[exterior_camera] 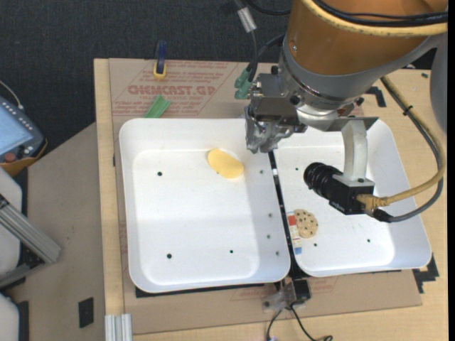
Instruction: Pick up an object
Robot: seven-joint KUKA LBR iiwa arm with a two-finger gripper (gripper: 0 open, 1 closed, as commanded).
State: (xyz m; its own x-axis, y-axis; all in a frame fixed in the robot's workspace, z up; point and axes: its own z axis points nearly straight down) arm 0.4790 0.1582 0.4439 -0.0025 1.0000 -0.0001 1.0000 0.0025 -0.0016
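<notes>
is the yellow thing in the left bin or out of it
In. The yellow object lies flat on the floor of the left bin, near its upper right, inside the rim.

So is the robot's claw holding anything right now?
No. Nothing is seen between the gripper fingers; the yellow object lies apart from it in the left bin.
</notes>
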